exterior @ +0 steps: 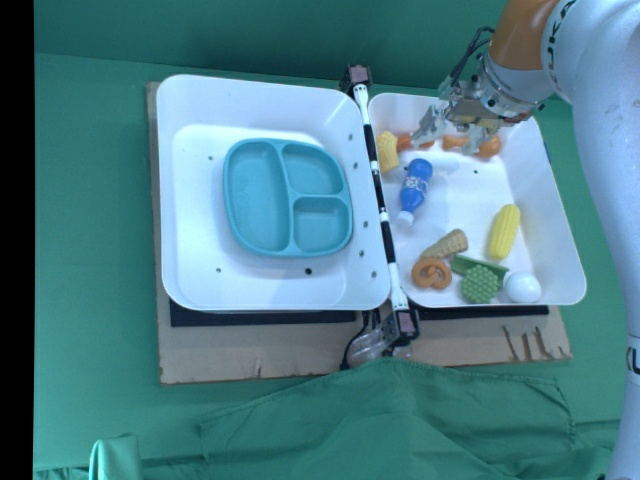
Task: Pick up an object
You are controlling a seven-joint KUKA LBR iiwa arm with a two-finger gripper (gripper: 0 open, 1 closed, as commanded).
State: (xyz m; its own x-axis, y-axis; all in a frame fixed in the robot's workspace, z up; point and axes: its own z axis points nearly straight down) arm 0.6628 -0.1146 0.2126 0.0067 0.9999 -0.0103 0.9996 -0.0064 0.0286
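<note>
The gripper hung low at the far edge of the right bin, over orange toys, likely lining up a pick; whether it was wide or narrow I cannot tell. A blue bottle lay just beneath-left; a teal divided plate sat well apart.

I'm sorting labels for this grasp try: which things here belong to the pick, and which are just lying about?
Job in hand:
gripper
orange pieces beside it
blue bottle
small corn

Lying about:
teal plate
big corn
pretzel
green piece
white egg
</note>
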